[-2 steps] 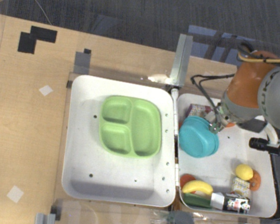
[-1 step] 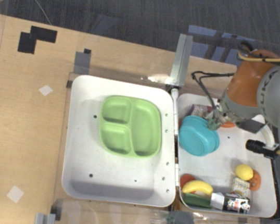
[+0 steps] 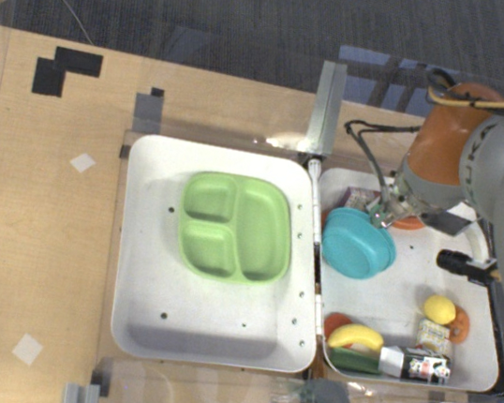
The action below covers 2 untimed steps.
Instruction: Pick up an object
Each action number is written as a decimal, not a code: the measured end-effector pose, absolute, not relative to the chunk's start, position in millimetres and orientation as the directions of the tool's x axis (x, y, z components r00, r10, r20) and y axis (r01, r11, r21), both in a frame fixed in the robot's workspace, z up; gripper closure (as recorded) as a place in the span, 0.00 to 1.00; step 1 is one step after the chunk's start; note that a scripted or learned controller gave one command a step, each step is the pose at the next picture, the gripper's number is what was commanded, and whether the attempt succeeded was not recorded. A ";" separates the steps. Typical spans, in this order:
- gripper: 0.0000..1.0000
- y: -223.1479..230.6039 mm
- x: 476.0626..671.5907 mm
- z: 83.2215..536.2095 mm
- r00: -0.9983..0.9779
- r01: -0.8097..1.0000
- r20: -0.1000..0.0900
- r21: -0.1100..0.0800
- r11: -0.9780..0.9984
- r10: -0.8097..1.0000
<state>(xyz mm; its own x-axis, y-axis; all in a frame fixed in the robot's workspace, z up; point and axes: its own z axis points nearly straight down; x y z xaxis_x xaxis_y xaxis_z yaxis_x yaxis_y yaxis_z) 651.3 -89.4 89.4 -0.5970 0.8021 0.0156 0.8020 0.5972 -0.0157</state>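
The gripper [image 3: 385, 213] hangs over the far part of the right bin [image 3: 411, 278], and whether its fingers are spread or pressed together cannot be told from this slanted view. A teal bowl [image 3: 358, 244] sits tilted just below and to the left of the fingers, its rim touching or nearly touching them, close to the edge shared with the left bin [image 3: 139, 254]. Right of the fingers lies a flat orange piece [image 3: 408, 224], partly hidden under the arm. Well toward the near edge of the right bin, far from the fingers, lie a banana [image 3: 356, 337], a green item [image 3: 355, 360] and a small bottle [image 3: 416, 366] in a row against the rim. A yellow lemon [image 3: 440, 310] rests near the right wall. The middle floor of this bin, between bowl and lemon, is bare. In the left bin, well left of the fingers, a green divided plate [image 3: 234, 227] lies flat with bare floor around it. The worktop [image 3: 28, 236] lies beyond.
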 end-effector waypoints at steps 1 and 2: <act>0.00 -88.4 661.6 90.0 -0.510 0.859 0.032 -0.034 0.511 0.859; 0.00 -98.5 663.0 89.9 -0.469 0.882 0.037 -0.030 0.470 0.882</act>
